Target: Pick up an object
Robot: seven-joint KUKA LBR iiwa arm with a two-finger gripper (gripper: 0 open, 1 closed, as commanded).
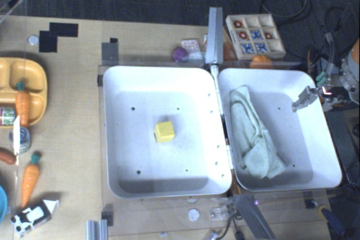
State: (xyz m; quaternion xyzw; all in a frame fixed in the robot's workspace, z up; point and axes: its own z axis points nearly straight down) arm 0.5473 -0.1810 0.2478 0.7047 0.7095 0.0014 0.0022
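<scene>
With its hand [301,99] hovering at the right bin's [332,174] far right edge, finger spread impossible to tell, the arm is risking snagging the rumpled grey-white cloth [251,135] lying along that bin's left side.

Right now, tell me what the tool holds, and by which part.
Nothing. The tool hangs over the right white bin, apart from the crumpled pale grey cloth.
</scene>
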